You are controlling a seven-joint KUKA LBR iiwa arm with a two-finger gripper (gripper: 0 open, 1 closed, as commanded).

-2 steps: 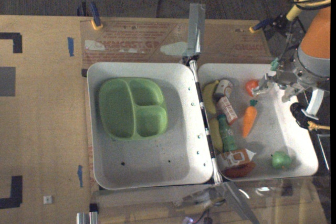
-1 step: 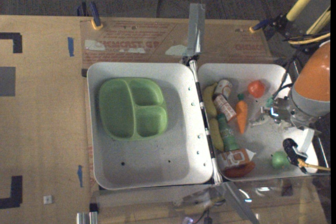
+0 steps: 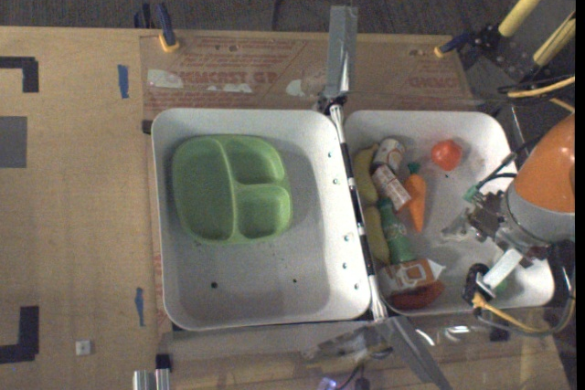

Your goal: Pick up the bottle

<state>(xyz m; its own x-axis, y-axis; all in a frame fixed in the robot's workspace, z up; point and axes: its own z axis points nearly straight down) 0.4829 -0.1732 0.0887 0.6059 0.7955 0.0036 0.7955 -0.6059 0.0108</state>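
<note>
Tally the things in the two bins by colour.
Green: 2, plate and bottle
Yellow: 1, banana
Orange: 1, carrot
Red: 2, round fruit and bottom item
White-labelled: 2, upper container and lower container
Total: 8, though the pile is cluttered

Glossy plastic bottle [image 3: 398, 237], matt green tray [image 3: 233, 187], smooth white bins [image 3: 256, 283] — wood bench [image 3: 64, 196]

Two bins side by side on the bench. In the left bin [image 3: 265, 283] I see one divided plate [image 3: 231, 187], toward its upper left part in the view.

The right bin [image 3: 475, 131] has its clutter along the left wall:
- banana [image 3: 365, 176] against the wall
- bottle [image 3: 396, 235] just right of it
- carrot [image 3: 417, 198] right of the bottle's neck
- packet [image 3: 411, 272] at the bottle's lower end
- round fruit [image 3: 446, 153] apart, above the carrot

I log the gripper [image 3: 464, 226] over the bin's right half, right of the carrot.
</note>
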